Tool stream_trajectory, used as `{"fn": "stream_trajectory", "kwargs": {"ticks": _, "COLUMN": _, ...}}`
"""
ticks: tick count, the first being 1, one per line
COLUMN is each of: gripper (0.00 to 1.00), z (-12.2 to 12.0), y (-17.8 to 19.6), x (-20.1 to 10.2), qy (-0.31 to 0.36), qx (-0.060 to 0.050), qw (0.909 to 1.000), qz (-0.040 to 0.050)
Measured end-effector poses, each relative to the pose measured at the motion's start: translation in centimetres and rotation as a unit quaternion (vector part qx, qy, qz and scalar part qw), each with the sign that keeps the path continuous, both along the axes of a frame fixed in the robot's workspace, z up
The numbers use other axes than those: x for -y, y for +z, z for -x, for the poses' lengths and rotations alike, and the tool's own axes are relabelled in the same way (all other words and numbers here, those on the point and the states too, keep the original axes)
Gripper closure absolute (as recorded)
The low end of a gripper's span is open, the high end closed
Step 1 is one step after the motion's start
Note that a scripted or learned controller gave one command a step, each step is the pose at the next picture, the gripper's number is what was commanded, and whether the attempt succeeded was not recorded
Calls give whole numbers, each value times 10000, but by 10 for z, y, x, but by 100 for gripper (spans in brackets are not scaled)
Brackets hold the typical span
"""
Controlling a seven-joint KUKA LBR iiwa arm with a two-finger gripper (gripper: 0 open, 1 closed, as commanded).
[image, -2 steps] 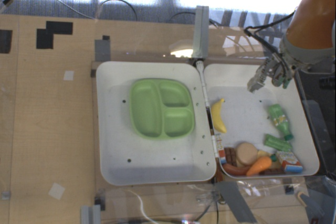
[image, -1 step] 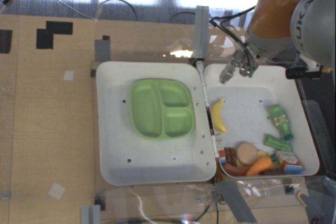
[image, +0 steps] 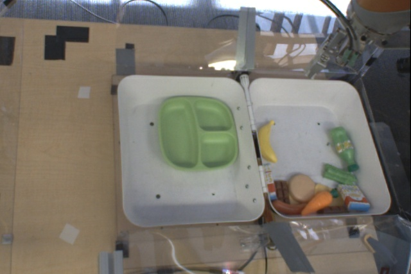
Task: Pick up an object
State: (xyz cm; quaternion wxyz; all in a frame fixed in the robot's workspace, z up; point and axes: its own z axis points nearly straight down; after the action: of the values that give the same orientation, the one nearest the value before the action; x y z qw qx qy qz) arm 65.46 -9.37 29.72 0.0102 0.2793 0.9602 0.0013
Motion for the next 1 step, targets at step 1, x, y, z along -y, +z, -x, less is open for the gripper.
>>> {"fn": "stream_trajectory", "kwargs": {"ticks": 1, "gripper": 100, "z": 51, "y": 9, "x": 93, "qy": 2489, "qx": -52, "qw": 9685, "qz": 44}}
